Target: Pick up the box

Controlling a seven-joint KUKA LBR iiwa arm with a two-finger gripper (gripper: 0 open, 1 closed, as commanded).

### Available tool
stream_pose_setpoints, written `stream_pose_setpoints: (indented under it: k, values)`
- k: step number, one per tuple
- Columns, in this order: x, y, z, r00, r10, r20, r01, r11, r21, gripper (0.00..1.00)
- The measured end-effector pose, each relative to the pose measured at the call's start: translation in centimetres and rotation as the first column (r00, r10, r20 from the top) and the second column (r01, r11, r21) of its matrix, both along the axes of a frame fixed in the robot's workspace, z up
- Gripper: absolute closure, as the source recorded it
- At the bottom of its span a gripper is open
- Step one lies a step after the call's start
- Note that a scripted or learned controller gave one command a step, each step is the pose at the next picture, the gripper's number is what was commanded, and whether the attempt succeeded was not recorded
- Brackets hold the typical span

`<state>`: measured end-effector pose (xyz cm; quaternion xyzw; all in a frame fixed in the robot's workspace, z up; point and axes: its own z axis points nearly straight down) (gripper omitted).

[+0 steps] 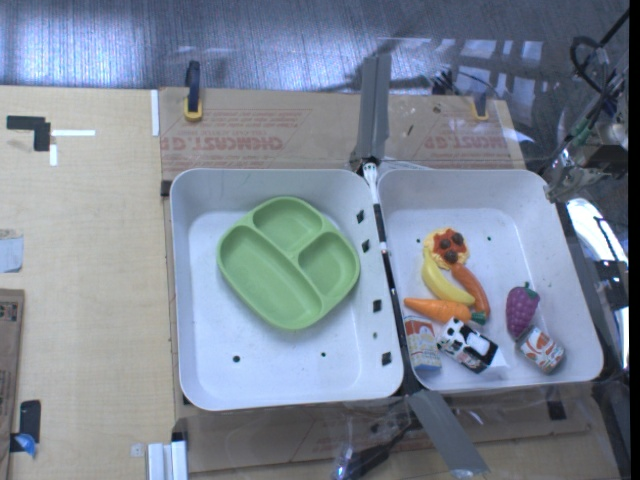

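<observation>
Two white bins (200, 268) sat on the counter. One green divided plate (289, 261) lay in the left. The right held one banana (445, 282), one carrot (437, 309), one grape bunch (521, 310), one box (470, 345).

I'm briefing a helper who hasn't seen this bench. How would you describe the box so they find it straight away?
Look in the right-hand white bin, at the toys along its near wall. The small black-and-white cow-patterned box lies there on its side, just below the orange carrot. Its black patches set it apart from the pale carton to its left.
</observation>
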<state>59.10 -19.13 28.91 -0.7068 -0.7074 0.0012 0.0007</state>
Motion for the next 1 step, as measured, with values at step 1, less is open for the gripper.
stream_pose_setpoints:
  k: [1]
  values:
    - [-0.44,0.48,-11.75,0.998,-0.055,0.000,0.055,0.998,0.000,0.00]
